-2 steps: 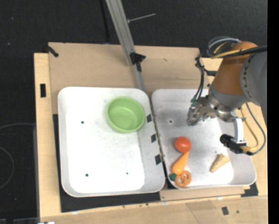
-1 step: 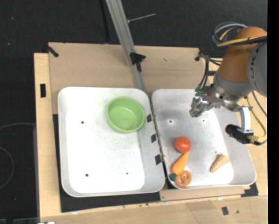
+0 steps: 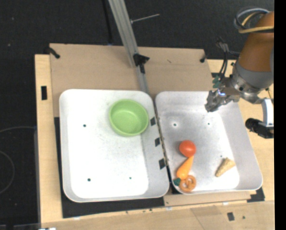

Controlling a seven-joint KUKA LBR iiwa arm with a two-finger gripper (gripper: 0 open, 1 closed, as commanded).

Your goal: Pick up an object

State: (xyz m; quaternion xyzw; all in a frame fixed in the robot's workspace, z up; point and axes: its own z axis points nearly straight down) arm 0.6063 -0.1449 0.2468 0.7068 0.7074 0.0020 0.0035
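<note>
hand (image 3: 213, 103) hangs over the far right part of the right bin (image 3: 245, 143), and whether its fingers are apart or together i cannot tell from this slant; nothing shows clamped in it. going near to far: at the right bin's near edge, close to its near left corner, an orange slice-like piece (image 3: 188, 182) touches a carrot-like piece (image 3: 185, 167), with a red tomato-like ball (image 3: 187, 148) just beyond. a tan wedge (image 3: 224, 166) lies apart toward the near right corner, and it looks the easiest pick since it has open floor all round. the clustered three crowd each other and sit near the bin's left wall, so a descent there risks nudging neighbours. farther off, a green bowl (image 3: 129, 118) sits at the far right of the left bin (image 3: 75, 147).
</note>
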